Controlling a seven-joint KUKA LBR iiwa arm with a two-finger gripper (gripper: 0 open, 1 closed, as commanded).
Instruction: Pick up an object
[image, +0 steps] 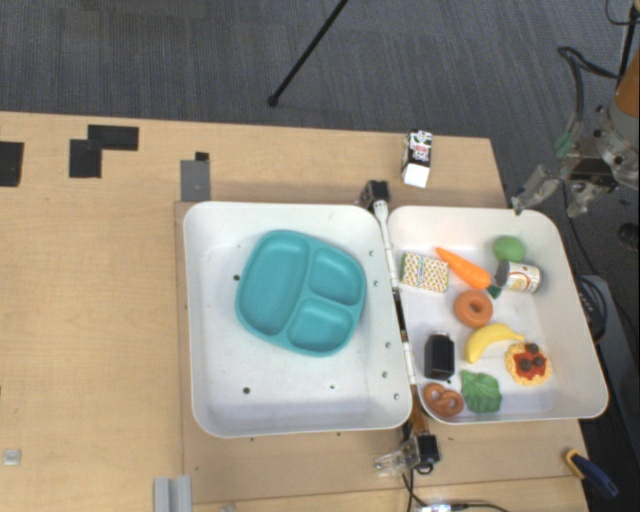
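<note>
My gripper (553, 196) hangs open above the far right corner of the right bin (578, 330), with nothing between its fingers. Below it, the right bin holds several small toys. A green ball (508, 247) lies nearest the gripper, with a small can (520, 278) on its side just in front of it. An orange carrot (466, 266) and a patterned packet (424, 271) lie to the left. Further forward are an orange donut (473, 307), a banana (490, 340), a small pizza (527, 363), a black block (439, 354), a green leafy toy (482, 392) and a brown pretzel (442, 399).
The left bin (215, 340) holds a teal divided plate (300, 290). A small white box (417, 160) stands on the bench behind the bins. Clamps sit at the joint between the bins, one at the back (376, 192) and one at the front (410, 455).
</note>
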